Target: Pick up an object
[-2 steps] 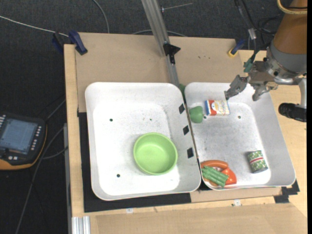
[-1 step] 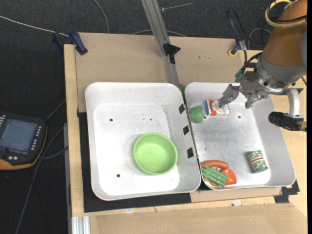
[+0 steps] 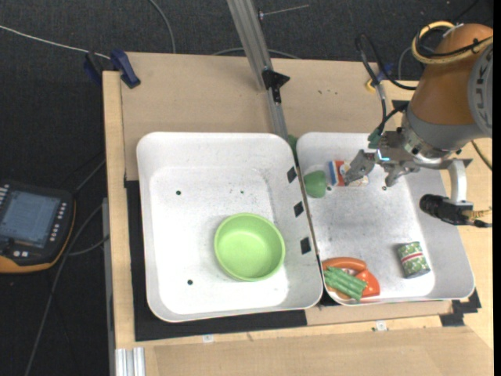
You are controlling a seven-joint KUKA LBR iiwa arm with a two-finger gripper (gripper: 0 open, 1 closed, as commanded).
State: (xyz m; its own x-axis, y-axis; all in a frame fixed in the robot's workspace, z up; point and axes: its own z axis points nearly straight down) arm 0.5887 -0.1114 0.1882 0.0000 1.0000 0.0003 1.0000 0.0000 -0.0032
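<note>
We see the grey arm with its orange band reaching in from the right, and its two-finger gripper (image 3: 374,170) hangs over the far part of the right-hand shallow white bin (image 3: 391,218). The fingers look spread, one slanting toward the left and one pointing down to the right, with nothing between them. We judge this a pose taken above a target before a descent, since the task is simply to pick up any one object.

The likeliest target is the small red, white and blue item (image 3: 338,171) just beside the left finger; it lies near the bin's far left corner, next to a small round green object (image 3: 315,183) that sits against the wall dividing the bins. Two other candidates lie well apart from the gripper at the near side of the same bin: a small green-labelled can (image 3: 412,259) toward the right, and a bundle of orange and green toy vegetables (image 3: 350,278) pressed into the near left corner. The left-hand white bin (image 3: 168,171) holds a light green plastic bowl (image 3: 249,246), out of the arm's present line.

The red, white and blue item is partly covered by the finger, so we cannot name it; it may be a small packet. How high the gripper hangs above the bin floor is also hard to judge from this slant.
</note>
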